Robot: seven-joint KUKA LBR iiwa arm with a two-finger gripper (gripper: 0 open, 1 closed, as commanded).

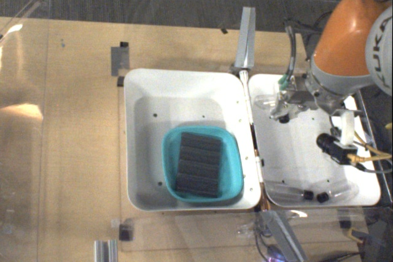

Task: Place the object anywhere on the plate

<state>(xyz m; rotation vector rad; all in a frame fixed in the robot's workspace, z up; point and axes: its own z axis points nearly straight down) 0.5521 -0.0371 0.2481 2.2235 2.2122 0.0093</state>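
Note:
A teal square plate (232,159) lies in the left white bin (144,132), toward its front right. A dark grey ridged block (199,164) rests flat on the plate, covering most of its middle. My gripper (280,108) hangs over the back left part of the right bin (301,175), well apart from the plate and the block. The grey arm with its orange band (347,40) reaches in from the right above it. Nothing shows in the gripper.
A grey metal bar (246,40) stands behind the seam between the bins. Small dark bits (313,196) lie along the front edge of the right bin. A black connector with cables (331,147) hangs off the arm over that bin.

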